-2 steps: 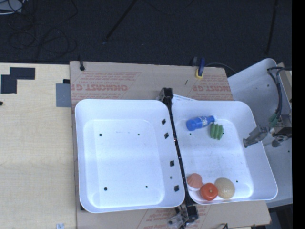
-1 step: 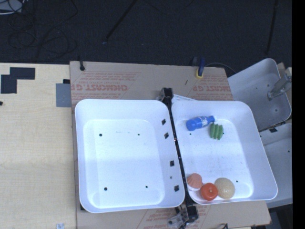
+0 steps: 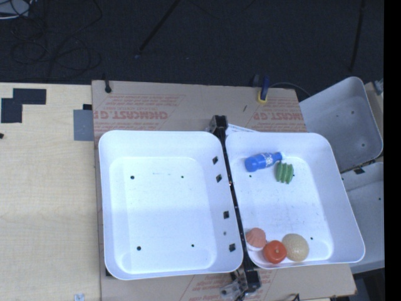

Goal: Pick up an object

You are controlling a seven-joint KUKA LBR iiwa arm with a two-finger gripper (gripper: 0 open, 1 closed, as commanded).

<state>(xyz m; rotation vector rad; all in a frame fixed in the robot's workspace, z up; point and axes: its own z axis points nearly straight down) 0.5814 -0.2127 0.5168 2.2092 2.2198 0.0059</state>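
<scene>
- You have two shallow white bins side by side on the desk (image 3: 44, 199): the left bin (image 3: 113, 187) and the right bin (image 3: 338, 205), meeting along a dark divider with clips.
- Everything you could pick lies in the right bin.
- Near its far edge lies a blue bottle (image 3: 262, 161) on its side, its paler cap end pointing right.
- Just beside that end, a little nearer you, sits a small green ridged object (image 3: 285, 172); whether the two touch is too fine to tell.
- In the near corner of the same bin three round things cluster: a pale pink ball (image 3: 255, 237) by the divider, a red-orange ball (image 3: 274, 252) against the front wall, and a cream ball (image 3: 296, 247) to its right.
- The red-orange ball looks to be touching both neighbours.
- Brown cardboard (image 3: 188, 108) with red print lies under both bins.
- You cannot tell the tool's state, wide, narrow or holding, from this view.
</scene>
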